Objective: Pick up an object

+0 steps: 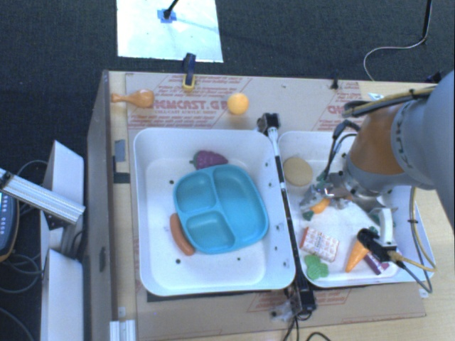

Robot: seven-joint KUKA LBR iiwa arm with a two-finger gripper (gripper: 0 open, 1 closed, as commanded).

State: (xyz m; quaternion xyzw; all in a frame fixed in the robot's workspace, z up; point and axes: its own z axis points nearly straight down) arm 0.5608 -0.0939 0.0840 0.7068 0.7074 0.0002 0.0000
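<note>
Worktop of brown board carries two shallow white bins side by side. On the left stands the left bin, and a blue divided tray with three compartments lies in its middle. On the right stands the right bin, and the grey arm with its orange band reaches over it from the right. The jaws are low in the middle of the right bin, and a small orange piece lies at their tips; I cannot tell if the jaws are clenched on it or released. A round beige disc lies at the far left of this bin. A pink and white block lies nearer, an orange cone is to its right, and a green piece is at the near edge. In the left bin, a purple grape bunch touches the far edge of the tray, and an orange sausage lies just beside its left edge. On the worktop beyond the bins rest a yellow ball and a tan drumstick.
</note>
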